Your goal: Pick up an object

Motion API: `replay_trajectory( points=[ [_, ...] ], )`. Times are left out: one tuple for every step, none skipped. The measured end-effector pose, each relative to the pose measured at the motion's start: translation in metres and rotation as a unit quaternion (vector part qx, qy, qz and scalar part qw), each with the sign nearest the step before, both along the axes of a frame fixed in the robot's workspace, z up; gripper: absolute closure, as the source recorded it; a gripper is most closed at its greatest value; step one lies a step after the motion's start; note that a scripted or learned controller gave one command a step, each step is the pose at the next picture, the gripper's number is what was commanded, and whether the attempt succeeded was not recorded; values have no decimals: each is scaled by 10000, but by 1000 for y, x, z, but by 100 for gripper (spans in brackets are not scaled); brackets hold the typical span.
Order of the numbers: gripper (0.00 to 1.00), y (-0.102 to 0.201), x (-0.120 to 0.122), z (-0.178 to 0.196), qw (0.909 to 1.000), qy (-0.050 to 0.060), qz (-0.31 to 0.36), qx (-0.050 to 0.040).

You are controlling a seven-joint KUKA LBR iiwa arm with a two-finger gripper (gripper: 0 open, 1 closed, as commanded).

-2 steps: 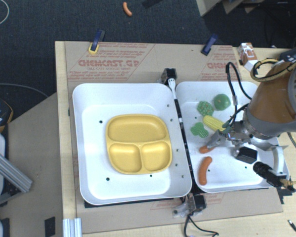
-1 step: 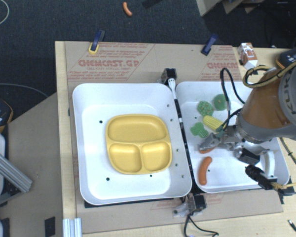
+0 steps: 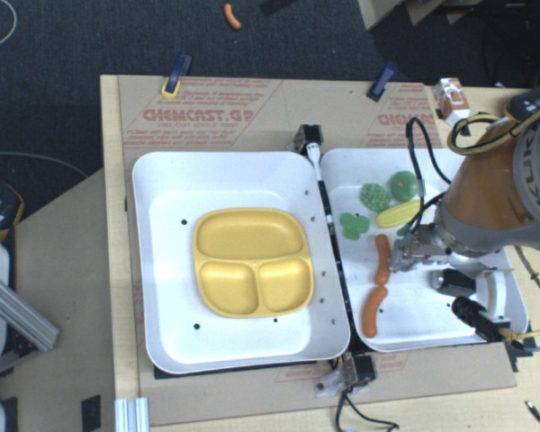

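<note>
Pincer point(image 3: 405, 252) sits low in the right bin point(image 3: 432, 331), at the end of the grey arm that reaches in from the right, and it is just beside the upper sausage point(image 3: 382, 260), on that sausage's right side. Whether it is parted or closed I cannot tell, because the wrist and its cables cover that part. The sausage nearest to it is orange-red, thin and smooth, and its long axis runs almost up and down in the camera view, roughly along the wall that divides the two bins. It lies to the left of the pincer, so I judge that the coming move needs a small shift to the left, with the closing direction set across the sausage and not along it. A second sausage point(image 3: 372, 311) of the same colour lies below the first one, close to its lower end and slightly tilted, nearer to the front rim of the bin. Above the pincer there is a yellow corn piece point(image 3: 399, 213), and near it a small group of green toy vegetables point(image 3: 374, 196); these are close together, so a grasp there could catch more than one thing. The left bin point(image 3: 162, 241) carries a yellow divided plate point(image 3: 252, 261), well apart from the pincer.
</note>
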State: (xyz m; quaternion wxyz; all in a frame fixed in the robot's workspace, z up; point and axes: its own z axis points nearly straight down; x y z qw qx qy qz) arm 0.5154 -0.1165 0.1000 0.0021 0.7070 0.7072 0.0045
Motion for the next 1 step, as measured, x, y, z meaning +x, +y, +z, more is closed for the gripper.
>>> replay_trajectory(
  points=[
    [100,5,5,62,10000,12,8,-27]
  ],
)
